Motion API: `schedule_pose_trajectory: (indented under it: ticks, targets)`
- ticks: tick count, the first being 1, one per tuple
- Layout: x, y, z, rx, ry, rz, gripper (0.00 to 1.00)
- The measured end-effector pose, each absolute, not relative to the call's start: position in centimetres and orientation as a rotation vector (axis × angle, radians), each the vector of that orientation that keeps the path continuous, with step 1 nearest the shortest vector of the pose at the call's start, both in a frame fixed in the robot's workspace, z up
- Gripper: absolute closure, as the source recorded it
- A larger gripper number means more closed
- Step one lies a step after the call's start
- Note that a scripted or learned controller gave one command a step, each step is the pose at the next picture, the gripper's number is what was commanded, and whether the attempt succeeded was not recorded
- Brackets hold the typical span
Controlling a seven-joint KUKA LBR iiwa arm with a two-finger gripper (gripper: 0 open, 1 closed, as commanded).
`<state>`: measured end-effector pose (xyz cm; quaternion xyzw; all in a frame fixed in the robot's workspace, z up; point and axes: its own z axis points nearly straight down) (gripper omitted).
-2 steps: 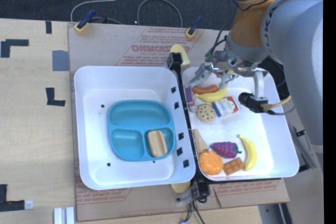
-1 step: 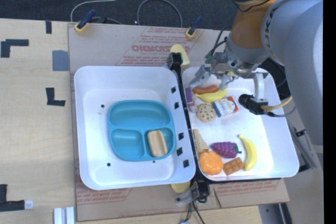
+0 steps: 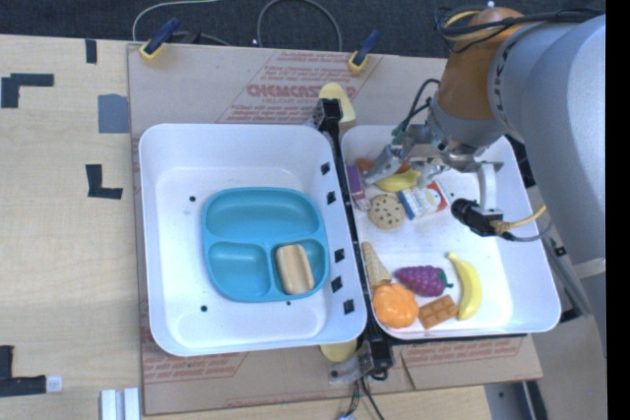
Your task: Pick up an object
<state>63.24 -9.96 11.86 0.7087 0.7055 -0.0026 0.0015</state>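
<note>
Yellow banana (image 3: 466, 285) lengthwise front-to-back, right bin (image 3: 522, 256).

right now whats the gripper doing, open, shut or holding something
Gripper: low in the right bin, over a yellow toy; grip cannot be told.
</note>
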Motion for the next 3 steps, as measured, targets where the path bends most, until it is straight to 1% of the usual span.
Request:
schedule_pose_trajectory:
  ticks: [1,2,3]
  targets:
    - [66.4,-10.0,9.4,2.216,2.214,-0.011,0.0]
    - [56.7,-13.9,14.0,2.229,2.212,-0.006,0.0]
    - [60.9,-9.5,9.2,2.209,2.219,0.013,0.0]
